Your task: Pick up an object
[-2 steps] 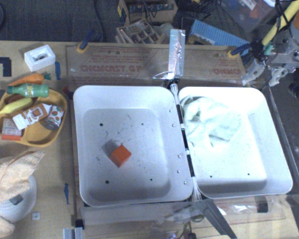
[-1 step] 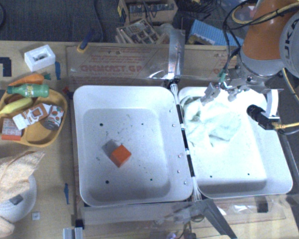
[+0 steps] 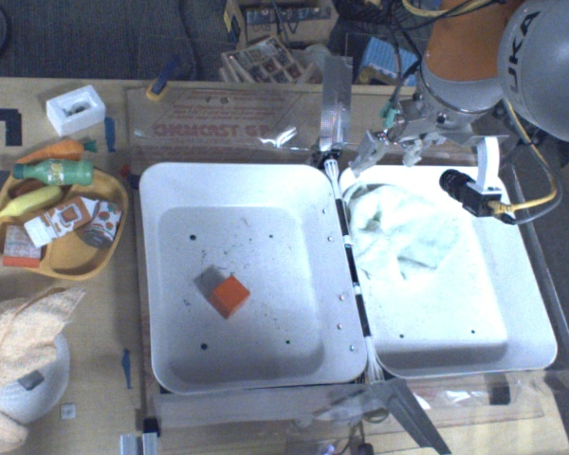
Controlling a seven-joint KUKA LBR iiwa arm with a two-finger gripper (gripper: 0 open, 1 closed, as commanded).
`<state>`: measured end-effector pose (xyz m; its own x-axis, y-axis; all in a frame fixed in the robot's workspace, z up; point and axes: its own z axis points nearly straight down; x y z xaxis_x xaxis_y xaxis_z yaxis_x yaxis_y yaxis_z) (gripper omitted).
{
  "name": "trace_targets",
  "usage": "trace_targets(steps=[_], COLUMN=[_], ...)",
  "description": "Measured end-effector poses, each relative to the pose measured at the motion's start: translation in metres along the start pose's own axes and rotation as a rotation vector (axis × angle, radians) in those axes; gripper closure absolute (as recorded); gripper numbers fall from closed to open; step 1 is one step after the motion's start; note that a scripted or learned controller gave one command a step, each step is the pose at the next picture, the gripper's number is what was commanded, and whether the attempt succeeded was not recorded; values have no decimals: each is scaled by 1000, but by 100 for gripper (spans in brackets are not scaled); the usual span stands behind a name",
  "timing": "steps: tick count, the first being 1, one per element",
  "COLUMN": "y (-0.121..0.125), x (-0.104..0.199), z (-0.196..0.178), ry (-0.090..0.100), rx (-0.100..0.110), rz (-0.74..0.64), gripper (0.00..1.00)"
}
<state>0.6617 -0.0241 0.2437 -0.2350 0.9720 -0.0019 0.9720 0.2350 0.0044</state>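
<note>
The arm (image 3: 512,36) reached in from the upper right, its orange band and grey wrist hanging over the far edge of the right bin (image 3: 512,349). The gripper (image 3: 398,150) sat low at that bin's back left corner, close to the divider between the two bins, its metal parts pointing down and to the left. How the jaws stood could not be told; they were small and tangled with the bright metal around them, and nothing could be seen held between them. Just below and in front of the gripper lay a crumpled pale cloth (image 3: 403,235), white with a faint green tint, spread over the back left part of the right bin; its upper edge came right up beneath the gripper, though contact could not be made out. A black fitting with a yellow cable (image 3: 469,192) hung from the wrist over the same bin, to the right of the cloth. In the left bin (image 3: 171,349), well apart from the gripper and across the divider, an orange block (image 3: 231,297) rested on the floor a little left of centre, with a small grey piece (image 3: 209,280) touching its upper left side. Beyond the bins, on the bench at the left, a yellow bowl (image 3: 76,263) held assorted toy food and packets.
</note>
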Motion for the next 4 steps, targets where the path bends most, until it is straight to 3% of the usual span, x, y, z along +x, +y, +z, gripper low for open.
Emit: trace_targets(steps=[1,2,3,4], y=[14,-43,-27,-26], x=[32,-9,-73,-75], z=[-32,58,151,139], ry=[0,2,-3,-2], rx=[-1,3,-10,-15], rz=[-23,-51,-50,-47], gripper=[0,0,0,100])
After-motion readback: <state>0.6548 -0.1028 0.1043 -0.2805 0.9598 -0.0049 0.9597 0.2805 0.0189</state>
